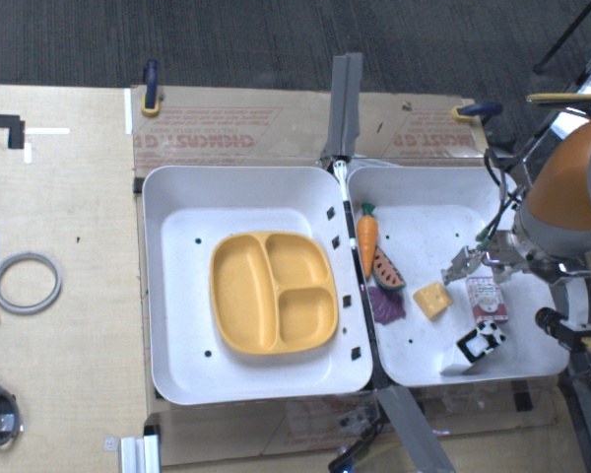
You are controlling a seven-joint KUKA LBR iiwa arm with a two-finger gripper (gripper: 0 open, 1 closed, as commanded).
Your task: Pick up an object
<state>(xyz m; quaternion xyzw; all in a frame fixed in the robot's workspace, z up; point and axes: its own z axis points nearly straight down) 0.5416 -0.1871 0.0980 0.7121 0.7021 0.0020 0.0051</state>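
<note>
Camera view: approach stage of a pick, nothing lifted yet.
The gripper (pixel 470 262) hangs low in the right bin (pixel 414 361), jaws apart and holding nothing; the cheese wedge (pixel 431 300) lies just beside it, carrot (pixel 366 240) and card packet (pixel 485 298) near; grasping and lifting remain.

Two white bins (pixel 177 363) sat left of the gripper (pixel 468 264). A yellow divided plate (pixel 273 292) lay farthest; nearer were an orange carrot (pixel 366 239), purple piece (pixel 385 304), yellow block (pixel 432 300) and black-and-white item (pixel 481 342).
</note>
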